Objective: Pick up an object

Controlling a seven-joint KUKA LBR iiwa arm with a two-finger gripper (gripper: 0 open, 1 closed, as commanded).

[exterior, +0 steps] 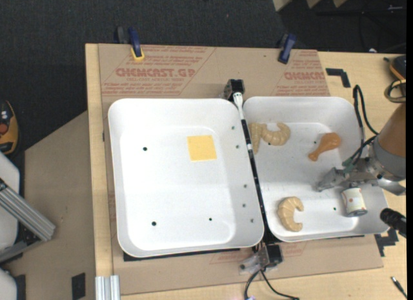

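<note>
Nothing is lifted yet: the end effector [335, 179] hangs low by the right bin's [293, 106] right edge, and whether it is spread or pressed together I cannot tell. The likeliest object, a small white cylinder [353, 200], lies just beside it near that bin's front right corner; the grasp remains.

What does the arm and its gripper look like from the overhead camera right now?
The arm enters at the right edge with an orange-tan band above a grey wrist section. Below it the gripper is dull grey metal with angular, pointed parts. A small white cylinder with a dark marking sits on its underside, and thin black cables loop beside it.
</note>
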